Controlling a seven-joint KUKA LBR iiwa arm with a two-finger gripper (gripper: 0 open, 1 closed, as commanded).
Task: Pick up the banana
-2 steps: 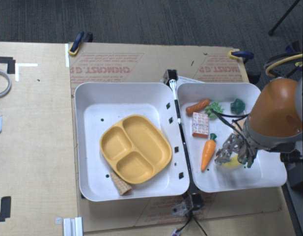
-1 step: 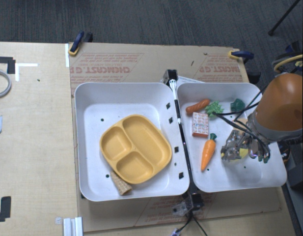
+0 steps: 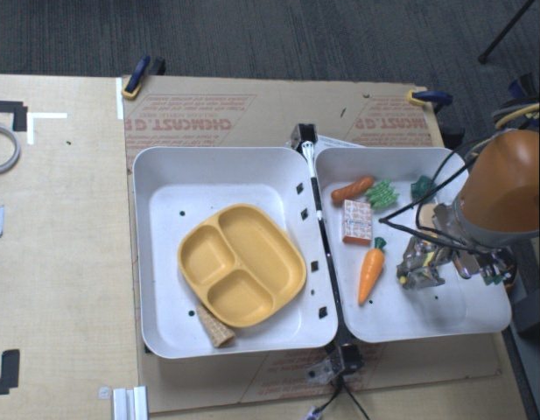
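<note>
End effector (image 3: 420,269) low in the right bin (image 3: 480,318), beside the carrot (image 3: 369,274); opening and contents cannot be told. No banana identifiable, so the descent looks like a grasp attempt.

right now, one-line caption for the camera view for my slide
Arm's tool low in the right bin beside a carrot; yellow tray in the left bin.

A yellow divided plate (image 3: 242,264) lies in the left white bin (image 3: 156,234), a brown cracker (image 3: 215,326) tucked beneath its near edge. The right bin (image 3: 445,318) holds a carrot (image 3: 369,271), a sausage (image 3: 352,189), a small printed box (image 3: 357,222) and green leafy pieces (image 3: 382,194).
</note>
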